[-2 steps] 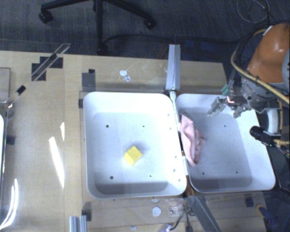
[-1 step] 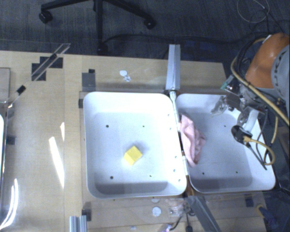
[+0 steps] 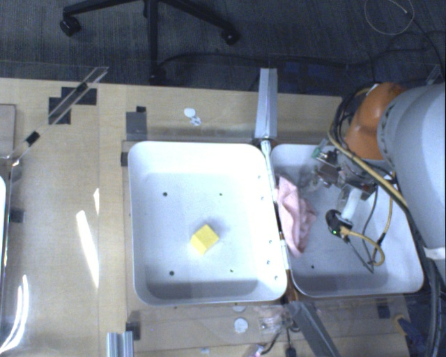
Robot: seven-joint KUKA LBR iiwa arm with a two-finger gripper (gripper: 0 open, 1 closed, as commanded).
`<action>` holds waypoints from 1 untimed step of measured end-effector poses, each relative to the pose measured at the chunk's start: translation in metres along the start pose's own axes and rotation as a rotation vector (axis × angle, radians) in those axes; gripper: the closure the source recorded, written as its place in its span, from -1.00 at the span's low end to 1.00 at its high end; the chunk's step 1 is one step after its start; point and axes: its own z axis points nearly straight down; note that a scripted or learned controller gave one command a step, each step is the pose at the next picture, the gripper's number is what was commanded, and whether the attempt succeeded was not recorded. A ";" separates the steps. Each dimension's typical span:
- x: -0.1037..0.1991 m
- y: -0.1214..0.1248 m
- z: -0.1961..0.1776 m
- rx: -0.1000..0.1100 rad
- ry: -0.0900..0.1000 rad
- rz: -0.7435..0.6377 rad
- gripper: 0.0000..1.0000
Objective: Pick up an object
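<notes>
Dark grey carpet runs along the top of the scene, with the black legs and castors of an office chair (image 3: 150, 21) standing on it; below lies a pale wooden bench (image 3: 70, 230) bearing two shallow white bins side by side.

Over the right bin (image 3: 362, 275) hangs the gripper (image 3: 313, 174), reaching in from the right at the end of the grey arm (image 3: 418, 153), whose orange band (image 3: 366, 122) shows just above the wrist. Cables loop around the wrist, and a thin yellowish cable (image 3: 369, 247) curls down over the bin floor. Whether the gripper is open or closed cannot be told: its tip is a blurred tangle of metal and wire. Nothing can be made out within it.

Just left of the gripper, a crumpled pink cloth (image 3: 293, 213) lies against the right bin's left wall, stretching from near the gripper's level down toward the bin's middle. Whether the gripper touches the cloth cannot be told.

Across the dividing walls, in the left bin (image 3: 150, 202), a small yellow block (image 3: 205, 239) rests on the floor a little below and right of the centre, well apart from the gripper and the cloth.

A grey metal post (image 3: 267, 104) stands upright behind the seam between the two bins. A few small white discs (image 3: 190, 113) lie on the bench beyond the left bin.
</notes>
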 end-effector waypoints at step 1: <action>0.002 0.000 -0.010 -0.001 0.001 -0.003 1.00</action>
